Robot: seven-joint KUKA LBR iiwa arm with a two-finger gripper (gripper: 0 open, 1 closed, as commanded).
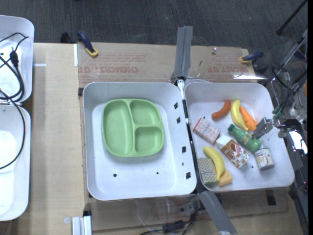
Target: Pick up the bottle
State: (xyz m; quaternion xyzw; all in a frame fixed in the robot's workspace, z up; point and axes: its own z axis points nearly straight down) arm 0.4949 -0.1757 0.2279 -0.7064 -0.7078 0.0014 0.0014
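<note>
Right bin crowded, my gripper low beside the green bottle for a side approach; grip state: can't tell.

Pale green divided plate in the white left bin. Over in the white right bin: green bottle, two yellow bananas, an orange sausage thing, an orange carrot, plus a white can with a red-yellow label. The counter is light wood.
</note>
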